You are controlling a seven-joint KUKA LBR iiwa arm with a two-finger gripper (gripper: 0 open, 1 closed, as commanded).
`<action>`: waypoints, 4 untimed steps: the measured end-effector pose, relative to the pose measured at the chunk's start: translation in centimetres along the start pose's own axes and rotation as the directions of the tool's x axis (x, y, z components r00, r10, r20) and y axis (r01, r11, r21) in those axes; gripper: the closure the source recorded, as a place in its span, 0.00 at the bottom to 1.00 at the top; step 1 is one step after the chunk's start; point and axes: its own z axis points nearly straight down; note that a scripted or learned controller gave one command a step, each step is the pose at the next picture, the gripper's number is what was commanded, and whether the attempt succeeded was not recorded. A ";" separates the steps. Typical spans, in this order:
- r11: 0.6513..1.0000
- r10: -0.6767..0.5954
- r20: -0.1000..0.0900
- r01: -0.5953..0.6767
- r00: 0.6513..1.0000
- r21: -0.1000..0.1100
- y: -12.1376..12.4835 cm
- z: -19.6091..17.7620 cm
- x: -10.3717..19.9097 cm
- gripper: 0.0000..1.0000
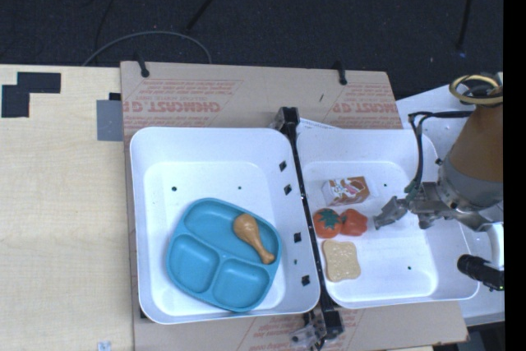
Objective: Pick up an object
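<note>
In the right bin (411, 275) lie a small orange and white packet (347, 190), a red toy tomato with a green stalk (339, 222) and a tan slice of toast (341, 260). My gripper (388, 213) hangs low over the right bin, just right of the tomato, with nothing seen between its fingers. The arm's orange band (481, 145) rises at the right edge. In the left bin (156, 160) a blue divided plate (220, 265) bears a toy chicken drumstick (254, 236).
A black divider with clips (300, 218) runs between the two bins. Cardboard (246, 99) lies under the bins, with wooden bench to the left. A black cable (419, 152) loops near the arm at the right bin's far corner.
</note>
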 end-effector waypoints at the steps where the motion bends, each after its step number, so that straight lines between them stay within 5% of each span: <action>1: 1.000 0.000 0.000 0.000 1.000 0.000 0.8 4.9 -0.4 0.00; 2: 1.000 0.005 0.000 -0.005 1.000 0.000 0.7 3.8 -0.5 1.00; 4: 1.000 -0.001 0.003 0.001 1.000 -0.007 0.2 -6.6 -1.1 1.00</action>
